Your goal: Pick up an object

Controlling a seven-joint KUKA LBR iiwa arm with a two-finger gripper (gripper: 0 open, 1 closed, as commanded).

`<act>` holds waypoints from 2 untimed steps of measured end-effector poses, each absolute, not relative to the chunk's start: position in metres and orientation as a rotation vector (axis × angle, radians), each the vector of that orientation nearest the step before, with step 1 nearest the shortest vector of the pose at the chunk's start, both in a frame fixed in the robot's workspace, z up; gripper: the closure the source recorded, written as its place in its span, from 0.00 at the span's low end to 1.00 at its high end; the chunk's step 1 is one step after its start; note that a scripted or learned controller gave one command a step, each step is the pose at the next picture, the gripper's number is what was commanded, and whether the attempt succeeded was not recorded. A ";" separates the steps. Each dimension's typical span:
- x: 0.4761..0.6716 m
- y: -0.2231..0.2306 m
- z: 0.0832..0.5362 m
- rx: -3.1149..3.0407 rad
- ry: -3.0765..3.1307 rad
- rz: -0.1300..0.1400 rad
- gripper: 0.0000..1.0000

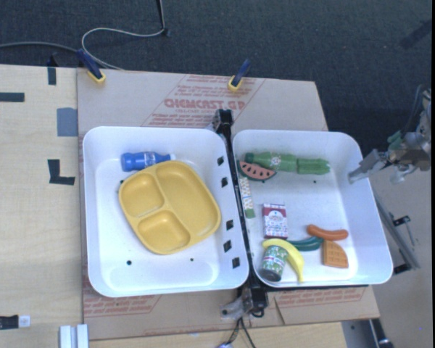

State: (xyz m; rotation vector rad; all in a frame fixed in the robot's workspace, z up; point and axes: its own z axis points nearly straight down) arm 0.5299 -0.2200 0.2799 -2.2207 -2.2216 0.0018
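Nothing is picked up yet — the pincer (404, 153) hangs off the right bin's (348, 145) rim, its opening impossible to tell, with the nearest pickings, cucumber (290, 162) and sausage (327, 232), well left of it.

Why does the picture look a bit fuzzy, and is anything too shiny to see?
In the camera view, small toys like the red box look soft, its print unreadable; the gripper at the right is blurry; the white bins are bright but not glaring, with faint shadows.
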 end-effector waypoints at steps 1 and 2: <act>0.483 -0.220 0.094 -2.210 -2.215 -0.002 0.00; 0.484 -0.221 0.104 -2.216 -2.219 -0.002 1.00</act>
